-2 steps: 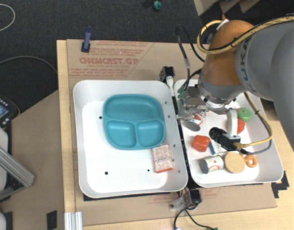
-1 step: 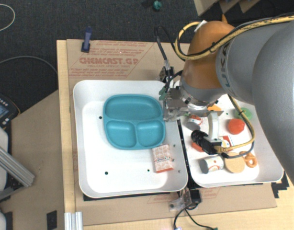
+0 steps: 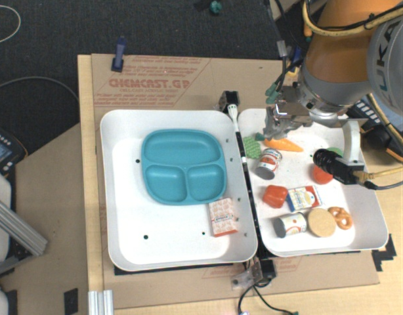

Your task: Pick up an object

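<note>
The big grey and orange arm (image 3: pixel 349 38) reaches in from the right over the right bin (image 3: pixel 369 231); the left bin (image 3: pixel 123 195) holds a blue plate (image 3: pixel 183 165) with three parts, and a small red and white packet (image 3: pixel 222 216) lies just beside the plate; the gripper (image 3: pixel 278 128) hangs low at the back of the right bin, right over an orange carrot (image 3: pixel 287 145); whether it is open or shut cannot be told; near it lie a green toy (image 3: pixel 253 148), a small can (image 3: pixel 268 163), a red block (image 3: pixel 275 196), a little carton (image 3: pixel 301 198), a round cookie (image 3: pixel 321 222) and a pretzel (image 3: pixel 341 216).
</note>
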You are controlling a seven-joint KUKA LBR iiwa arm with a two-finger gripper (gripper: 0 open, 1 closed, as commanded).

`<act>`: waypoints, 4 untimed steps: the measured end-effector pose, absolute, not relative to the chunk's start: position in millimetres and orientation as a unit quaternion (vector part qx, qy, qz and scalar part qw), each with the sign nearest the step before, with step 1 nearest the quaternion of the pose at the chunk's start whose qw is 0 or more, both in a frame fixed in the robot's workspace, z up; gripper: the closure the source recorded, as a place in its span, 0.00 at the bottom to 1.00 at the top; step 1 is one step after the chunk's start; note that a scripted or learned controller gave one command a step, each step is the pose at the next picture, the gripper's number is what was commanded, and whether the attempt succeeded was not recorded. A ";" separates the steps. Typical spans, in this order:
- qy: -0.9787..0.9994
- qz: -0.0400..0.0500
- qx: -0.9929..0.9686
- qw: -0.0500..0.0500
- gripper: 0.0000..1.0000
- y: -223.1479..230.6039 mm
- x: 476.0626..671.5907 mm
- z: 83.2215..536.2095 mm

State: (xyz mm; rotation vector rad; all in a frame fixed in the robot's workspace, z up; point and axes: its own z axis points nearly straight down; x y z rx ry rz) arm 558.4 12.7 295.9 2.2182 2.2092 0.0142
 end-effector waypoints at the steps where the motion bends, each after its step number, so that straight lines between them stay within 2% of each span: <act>1: 0.710 0.003 0.705 0.001 1.00 74.1 557.3 318.7; 2: 0.710 0.001 0.704 0.000 1.00 133.1 550.9 312.5; 3: 0.710 0.002 0.704 0.000 1.00 208.3 536.0 327.1; 4: 0.709 0.010 0.705 0.003 1.00 225.6 501.7 535.9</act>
